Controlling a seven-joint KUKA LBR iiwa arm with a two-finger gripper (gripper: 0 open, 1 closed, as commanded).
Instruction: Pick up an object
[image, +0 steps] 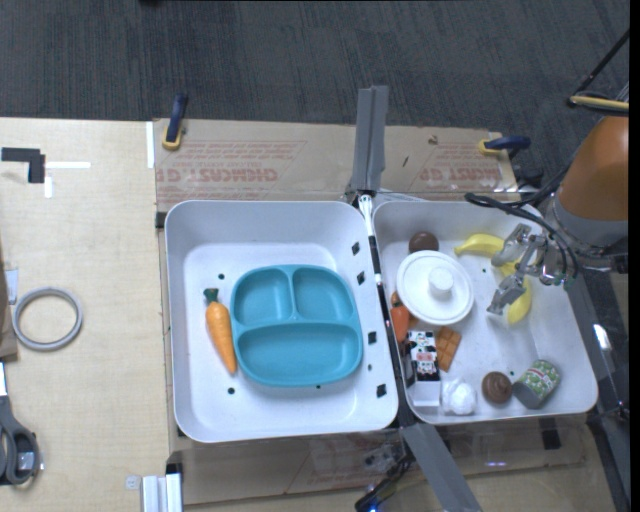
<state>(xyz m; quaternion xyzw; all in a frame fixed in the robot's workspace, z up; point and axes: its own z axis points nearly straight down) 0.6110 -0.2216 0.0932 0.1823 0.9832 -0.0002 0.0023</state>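
Note:
My gripper (512, 272) hangs over the right part of the right bin (560, 345), just above a yellow banana. One part of the banana (478, 244) shows to the gripper's upper left. A second yellow piece (519, 308) shows just below the gripper. The metal gripper covers what lies between them, so I cannot tell whether they are one fruit. I see nothing lifted off the bin floor.
The right bin also holds a white lidded bowl (435, 287), a brown ball (423, 241), orange pieces (447, 348), a small black-and-white carton (424, 357), a white ball (460, 398), a brown lump (496, 386) and a green can (537, 382). The left bin (190, 250) holds a blue divided plate (297, 325) and a carrot (220, 330).

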